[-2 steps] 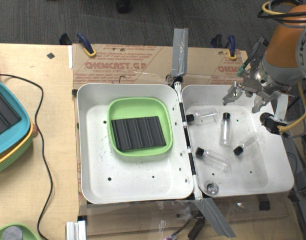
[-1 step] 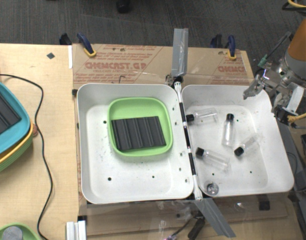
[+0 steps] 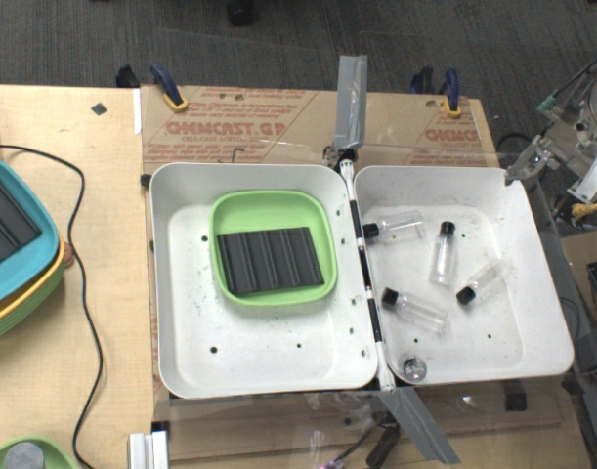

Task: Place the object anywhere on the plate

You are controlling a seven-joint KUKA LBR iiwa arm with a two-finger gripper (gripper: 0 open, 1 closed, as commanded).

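Note:
A green square plate (image 3: 275,203) sits in the left white bin (image 3: 269,350), toward its back. A dark grey ribbed slab (image 3: 269,260) lies flat on the plate and covers most of its floor. In the right white bin (image 3: 518,335) lie several clear vials with black caps: one at the back left (image 3: 396,228), one standing lengthwise in the middle (image 3: 443,252), one to the right (image 3: 479,284) and one toward the front (image 3: 413,307). A small round cap (image 3: 413,367) rests by that bin's front left corner.
Cardboard (image 3: 278,120) clamped with blue and yellow clips lies behind the bins. Stacked teal and yellow bowls (image 3: 15,252) and a black cable (image 3: 83,291) are on the wooden bench to the left. Metal gear (image 3: 572,154) stands past the right bin's far corner.

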